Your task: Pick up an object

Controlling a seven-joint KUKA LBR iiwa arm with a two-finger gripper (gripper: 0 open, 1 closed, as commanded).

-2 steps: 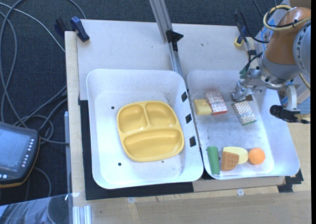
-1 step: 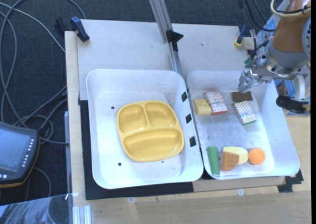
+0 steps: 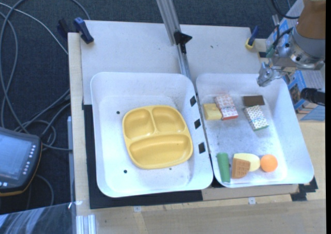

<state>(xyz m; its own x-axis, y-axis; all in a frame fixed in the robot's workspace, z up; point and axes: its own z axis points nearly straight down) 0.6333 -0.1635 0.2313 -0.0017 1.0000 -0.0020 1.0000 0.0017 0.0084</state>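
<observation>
The right bin [image 3: 299, 140] holds several small items. A yellow block [image 3: 210, 111] and a red patterned box [image 3: 226, 107] lie touching near its far left. A brown block [image 3: 253, 100] sits just beyond a green patterned box [image 3: 257, 118]. Along the near edge lie a green cylinder [image 3: 223, 168], a waffle-textured orange piece [image 3: 240, 168], a yellow piece [image 3: 252, 160] and an orange ball [image 3: 268, 163]. My gripper [image 3: 265, 77] hangs over the bin's far right corner, up and to the right of the brown block, with nothing seen in it.
The left bin [image 3: 106, 129] carries a yellow divided plate [image 3: 156, 136]. A metal rail [image 3: 173, 21] runs from the top of the view down between the bins. Blue clamps [image 3: 84, 29] sit at the bench's far corners. Cables lie on the floor at left.
</observation>
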